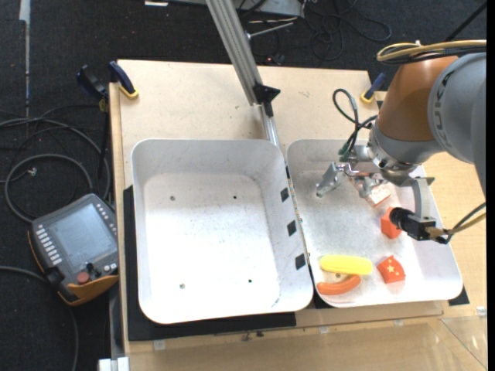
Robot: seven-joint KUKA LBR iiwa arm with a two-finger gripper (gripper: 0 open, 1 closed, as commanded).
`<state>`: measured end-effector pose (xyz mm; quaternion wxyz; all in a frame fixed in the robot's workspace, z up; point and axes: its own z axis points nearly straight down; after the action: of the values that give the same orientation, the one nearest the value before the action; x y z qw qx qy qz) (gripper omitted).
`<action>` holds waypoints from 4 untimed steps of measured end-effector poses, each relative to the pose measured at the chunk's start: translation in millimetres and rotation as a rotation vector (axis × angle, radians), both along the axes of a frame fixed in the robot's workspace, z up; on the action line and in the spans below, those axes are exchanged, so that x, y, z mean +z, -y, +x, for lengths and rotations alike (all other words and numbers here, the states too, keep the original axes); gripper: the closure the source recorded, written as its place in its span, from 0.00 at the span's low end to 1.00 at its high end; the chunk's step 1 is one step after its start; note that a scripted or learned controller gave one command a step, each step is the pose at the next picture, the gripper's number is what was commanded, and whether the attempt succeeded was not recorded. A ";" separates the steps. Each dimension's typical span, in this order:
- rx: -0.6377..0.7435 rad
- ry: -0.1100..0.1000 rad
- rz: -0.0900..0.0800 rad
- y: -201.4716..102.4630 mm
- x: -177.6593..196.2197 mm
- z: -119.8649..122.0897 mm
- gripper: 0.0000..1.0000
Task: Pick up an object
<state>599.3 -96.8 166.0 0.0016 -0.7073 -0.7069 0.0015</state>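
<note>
The pincer [363, 178] is hovering low over the upper part of the right bin [340, 230]; whether its fingers are apart or together cannot be told, since the wrist is covering them. Candidate objects are lying toward that bin's near corner: a yellow piece [346, 265], an orange crescent [339, 286], a red block [392, 270]. A pale object [379, 195] is sitting half-hidden under the wrist. A descent here is risking a glancing contact or an empty closure.

Yellow piece [346, 264], seemingly orange-red blocks [391, 270]
</note>
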 end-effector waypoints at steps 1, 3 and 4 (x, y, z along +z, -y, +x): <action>-0.001 -0.002 0.000 6.1 -52.2 -9.3 0.00; 0.002 0.012 -0.002 9.9 23.7 -1.7 1.00; 0.002 0.011 -0.002 11.9 67.2 -3.5 1.00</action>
<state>595.7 -108.7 233.2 -0.0028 -0.7065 -0.7077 -0.0016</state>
